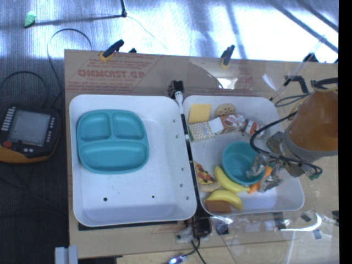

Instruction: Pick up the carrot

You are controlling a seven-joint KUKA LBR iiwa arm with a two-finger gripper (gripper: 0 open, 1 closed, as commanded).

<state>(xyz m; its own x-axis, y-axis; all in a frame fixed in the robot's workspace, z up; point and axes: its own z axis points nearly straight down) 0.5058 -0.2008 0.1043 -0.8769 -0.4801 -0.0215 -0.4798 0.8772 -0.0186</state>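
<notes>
Reaching in from the right, the arm [313, 128] hangs low over the right bin [286, 202], its orange band above the wrist and dark cables looping round it. Its gripper [265, 176] sits at the right rim of the teal bowl [237, 161], and the carrot [262, 180], a thin orange stick, stands slanted between the fingers, its lower tip poking out toward the bin floor just beside the bowl. The fingers look closed narrowly on it, though the cluster of metal and cable there is small and partly blurred. Left of the bowl lie two bananas [226, 188], one curved along the bowl's lower left edge and one below it next to a brown bread piece [219, 206]. A slice with red and orange bits [202, 174] lies near the divider. Along the bin's far side sit a yellow cheese block [199, 113], a cracker box [201, 131], a round cookie [225, 110] and some red-and-white packets [236, 122]. In the left bin [137, 202] rests a teal divided plate [113, 140], well apart from the gripper. A pendant [27, 133] lies on the floor to the left.
</notes>
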